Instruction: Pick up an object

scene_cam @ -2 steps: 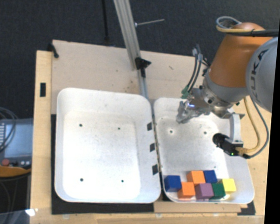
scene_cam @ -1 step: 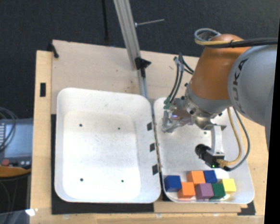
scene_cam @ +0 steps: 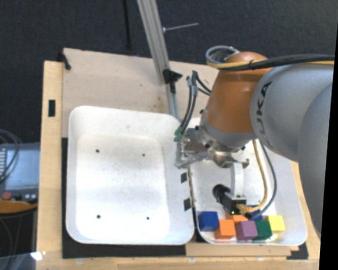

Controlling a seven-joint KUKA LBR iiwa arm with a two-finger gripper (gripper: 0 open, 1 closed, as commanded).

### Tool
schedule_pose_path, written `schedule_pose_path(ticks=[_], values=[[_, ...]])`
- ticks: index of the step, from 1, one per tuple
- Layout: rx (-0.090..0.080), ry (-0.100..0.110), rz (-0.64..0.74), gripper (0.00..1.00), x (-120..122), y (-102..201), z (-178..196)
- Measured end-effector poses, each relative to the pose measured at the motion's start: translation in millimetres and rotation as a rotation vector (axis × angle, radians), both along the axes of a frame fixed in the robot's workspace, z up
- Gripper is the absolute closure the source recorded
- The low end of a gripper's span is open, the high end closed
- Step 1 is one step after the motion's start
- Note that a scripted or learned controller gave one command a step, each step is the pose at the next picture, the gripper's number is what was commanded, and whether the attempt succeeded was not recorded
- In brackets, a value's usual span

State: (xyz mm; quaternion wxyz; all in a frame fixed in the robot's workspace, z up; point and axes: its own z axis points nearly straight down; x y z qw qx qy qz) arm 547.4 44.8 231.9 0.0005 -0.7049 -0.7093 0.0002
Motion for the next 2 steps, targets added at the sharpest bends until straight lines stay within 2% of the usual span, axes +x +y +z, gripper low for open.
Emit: schedule_pose_path(ticks=[1, 2], values=[[0.001, 0.000, 0.002, 1.00, -26.0, 54.8, -2.2], [0.002, -0.001, -0.007, 0.00, -25.2, 52.2, -2.2]])
